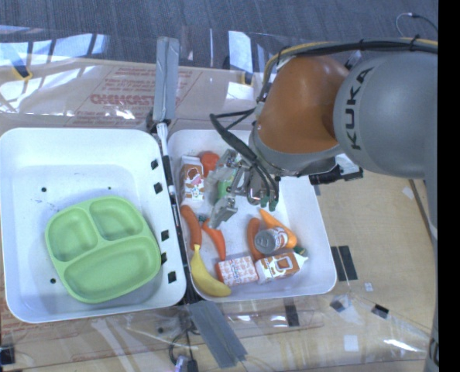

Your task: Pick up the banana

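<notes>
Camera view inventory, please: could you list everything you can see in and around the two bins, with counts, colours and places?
Bins: two, white, side by side on the bench.
Divided plate: one, light green, three compartments, in the left bin.
Banana: one, yellow, near front left corner of the right bin.
Carrots: several, orange, in the right bin, some beside the banana, some toward its right side.
Small cartons: three, red and white, two at the front of the right bin, one near its back left.
Can: one, grey top, among the right-hand carrots.
Arm: one, grey with orange band, over the right bin.
Gripper: one, above the middle of the right bin, apart from the banana.
</notes>
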`<state>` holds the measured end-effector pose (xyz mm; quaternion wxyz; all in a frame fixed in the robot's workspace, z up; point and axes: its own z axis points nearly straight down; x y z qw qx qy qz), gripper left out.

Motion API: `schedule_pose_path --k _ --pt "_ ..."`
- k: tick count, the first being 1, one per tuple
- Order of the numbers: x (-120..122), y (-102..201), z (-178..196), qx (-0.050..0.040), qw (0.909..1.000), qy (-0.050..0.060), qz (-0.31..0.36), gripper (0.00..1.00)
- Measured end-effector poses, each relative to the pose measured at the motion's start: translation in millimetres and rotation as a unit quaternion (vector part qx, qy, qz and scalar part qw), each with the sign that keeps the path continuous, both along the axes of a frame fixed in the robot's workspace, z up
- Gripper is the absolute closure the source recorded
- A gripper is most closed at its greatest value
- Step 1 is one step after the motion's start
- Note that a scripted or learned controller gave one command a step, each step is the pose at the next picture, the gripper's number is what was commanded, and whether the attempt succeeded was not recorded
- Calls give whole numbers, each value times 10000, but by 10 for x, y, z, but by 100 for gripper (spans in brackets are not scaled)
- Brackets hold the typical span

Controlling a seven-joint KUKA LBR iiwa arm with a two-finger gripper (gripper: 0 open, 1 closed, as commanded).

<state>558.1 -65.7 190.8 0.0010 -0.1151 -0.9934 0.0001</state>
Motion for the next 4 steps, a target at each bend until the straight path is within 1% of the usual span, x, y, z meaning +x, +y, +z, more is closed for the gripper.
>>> schedule_pose_path --k 1,2,3,4 --pt "412 -499 1253 -7 10000 -10 -44 0" --pt "-437 -734 -192 9 9991 19 413 0" --pt "-514 -900 -306 12 9908 14 1351 0" --pt "-784 -384 604 -2 9999 -5 145 0"
